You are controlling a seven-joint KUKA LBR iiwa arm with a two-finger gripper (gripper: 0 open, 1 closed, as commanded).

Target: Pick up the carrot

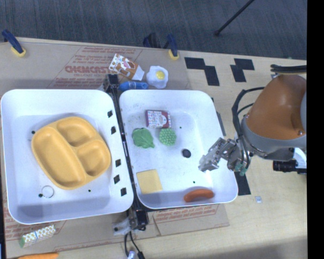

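Camera view: carrot [198,195] lies just below the jaws [209,164].

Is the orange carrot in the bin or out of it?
In. The orange carrot lies flat inside the right white bin, by its near wall.

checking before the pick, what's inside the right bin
Right bin holds a carrot, yellow slice, two green items, red box and dark spot. The gripper covers some floor.

Two white bins [21,107], one yellow tray [70,151], one carrot [198,195], two green vegetables [143,138], one cheese slice [149,181], one red carton [157,118].
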